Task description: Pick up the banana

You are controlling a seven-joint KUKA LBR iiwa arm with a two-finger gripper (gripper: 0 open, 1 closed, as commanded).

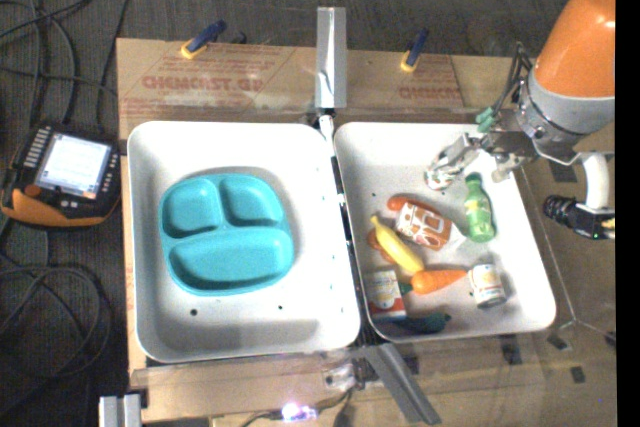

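**Hand hovers at the right bin's upper rim, banana lies below it**

The hand (447,165) hangs over the upper part of the right bin (540,315), toward one o'clock from the bin's middle. Its metal fingers (440,171) look slightly spread with nothing between them, though the glare makes this hard to read.

The banana (397,247) lies on the bin floor, at about seven o'clock from the hand and well apart from it. It runs at a slant from upper left to lower right. An orange-and-white packet (424,223) sits just beside it at two o'clock, and a carrot (438,282) lies touching or nearly touching its lower end. A green bottle (479,210) rests at four o'clock from the hand, near it. A small tin can (487,284) stands at three o'clock from the carrot. A small box (383,292) lies at six o'clock from the banana, with a dark green item (425,322) along the bin's bottom wall.

The left bin (150,315) bears a turquoise divided plate (230,233). At nine o'clock from that bin, off the desk (230,80), lies an orange-edged control pendant (62,173).
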